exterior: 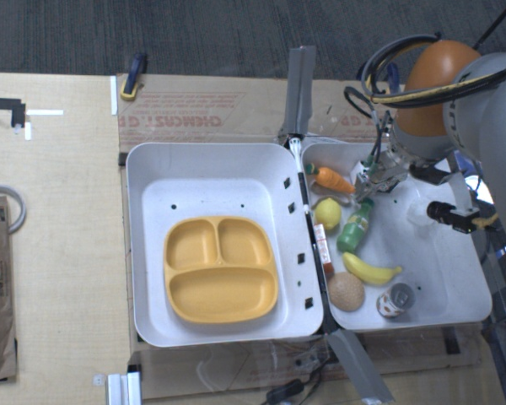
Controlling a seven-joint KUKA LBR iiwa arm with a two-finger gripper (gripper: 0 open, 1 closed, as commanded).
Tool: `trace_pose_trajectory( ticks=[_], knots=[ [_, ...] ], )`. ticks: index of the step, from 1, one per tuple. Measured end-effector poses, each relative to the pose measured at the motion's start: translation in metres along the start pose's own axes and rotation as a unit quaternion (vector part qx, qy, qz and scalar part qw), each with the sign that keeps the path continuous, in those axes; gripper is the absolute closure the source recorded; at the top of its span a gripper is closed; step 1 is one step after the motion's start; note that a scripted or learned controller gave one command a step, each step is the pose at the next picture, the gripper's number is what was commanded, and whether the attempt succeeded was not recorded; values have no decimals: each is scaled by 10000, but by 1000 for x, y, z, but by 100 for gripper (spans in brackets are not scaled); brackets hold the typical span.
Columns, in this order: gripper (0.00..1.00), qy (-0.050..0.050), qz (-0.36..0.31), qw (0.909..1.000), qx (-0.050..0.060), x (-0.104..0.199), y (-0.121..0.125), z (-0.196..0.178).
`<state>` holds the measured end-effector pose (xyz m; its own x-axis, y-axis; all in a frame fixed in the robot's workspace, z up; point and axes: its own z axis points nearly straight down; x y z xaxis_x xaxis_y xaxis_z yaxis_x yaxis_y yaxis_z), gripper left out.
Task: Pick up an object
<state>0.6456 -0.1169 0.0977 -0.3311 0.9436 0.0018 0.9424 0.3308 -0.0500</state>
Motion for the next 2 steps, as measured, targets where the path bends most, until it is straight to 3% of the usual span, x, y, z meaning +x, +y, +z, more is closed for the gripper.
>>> trace_pose_trajectory(
  ticks=[1, 2],
  knots=[
    [100, -12, 251, 9994, -253, 64, 32, -96],
    [100, -33, -812, 9964, -245, 77, -30, -92]
  ],
)
